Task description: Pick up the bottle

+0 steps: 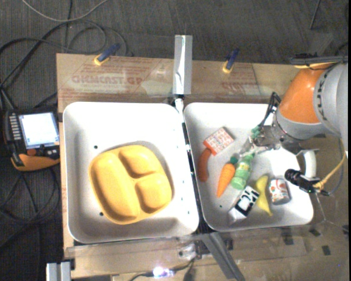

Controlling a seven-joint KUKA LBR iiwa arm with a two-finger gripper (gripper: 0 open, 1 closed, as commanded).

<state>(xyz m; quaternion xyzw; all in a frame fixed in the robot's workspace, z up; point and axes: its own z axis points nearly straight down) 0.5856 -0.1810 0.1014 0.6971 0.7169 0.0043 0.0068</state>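
While the bench's near edge runs along the bottom of the camera view, the closest items lie in the right-hand shallow white bin [307, 215]: a black-and-white carton [244, 204] at its near wall, a yellow banana-shaped toy [263, 195] just beside it, and a small white can with a red label [279, 191] to the right of that. Slightly farther in, a green plastic bottle with a pale cap [243, 171] lies on its side near the middle of this bin, touching an orange toy carrot [224, 178] on its left. A reddish sausage-shaped piece [203, 164] rests close to the bin's left wall, with a red and white printed box [218, 140] beyond it.

Over in the left-hand shallow white bin [76, 157] sits a yellow three-compartment tray [131, 182].

Reaching in from the right, the grey arm with its orange band [304, 107] puts the two-finger gripper [256, 142] just above the bottle's cap end; whether its fingers are apart or together cannot be told, and nothing is seen held between them.

Farthest back, a brown cardboard sheet [123, 78] lies under both bins, and a small screen device [36, 130] sits on the floor at left.
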